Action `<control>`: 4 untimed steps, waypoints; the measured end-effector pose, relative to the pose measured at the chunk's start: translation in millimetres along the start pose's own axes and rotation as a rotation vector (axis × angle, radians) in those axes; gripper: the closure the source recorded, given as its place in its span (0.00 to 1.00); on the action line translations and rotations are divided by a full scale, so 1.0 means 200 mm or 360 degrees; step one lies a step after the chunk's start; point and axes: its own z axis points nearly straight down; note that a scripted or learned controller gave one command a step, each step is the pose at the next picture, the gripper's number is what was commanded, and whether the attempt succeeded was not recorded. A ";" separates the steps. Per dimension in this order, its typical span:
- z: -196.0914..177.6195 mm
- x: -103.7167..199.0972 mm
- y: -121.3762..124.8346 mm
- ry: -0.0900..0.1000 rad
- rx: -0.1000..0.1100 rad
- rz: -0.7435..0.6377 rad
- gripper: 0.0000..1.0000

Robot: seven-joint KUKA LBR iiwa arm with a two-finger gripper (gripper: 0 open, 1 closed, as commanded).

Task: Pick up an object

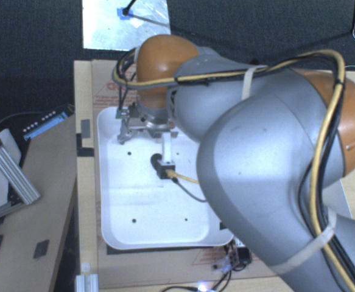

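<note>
My gripper (142,125) hangs over the far end of the left white bin (134,215), close to its back wall. Above it sit the orange wrist band and the large grey arm, which reach in from the right and hide the right bin. Where the left bin's floor shows, it is bare white with a few small dark holes. I see no loose object on that part of the floor, and nothing that I can make out in the gripper.
A shiny silver sheet (125,14) lies on the dark cloth behind the bench. An aluminium rail (10,172) and a blue-black strip (43,121) sit off to the left. Brown cardboard (87,181) borders the bin, with small wires at the front edge (232,260).
</note>
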 end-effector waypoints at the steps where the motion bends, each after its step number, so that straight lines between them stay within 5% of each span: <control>1: -0.10 -0.01 0.02 0.0000 -0.0013 0.0002 1.00; 2: -0.03 -0.09 -0.32 -0.0002 0.0000 0.0013 1.00; 3: -0.28 0.13 0.03 0.0007 -0.0029 0.0002 1.00; 4: -0.44 -0.03 -0.20 -0.0001 -0.0009 0.0013 1.00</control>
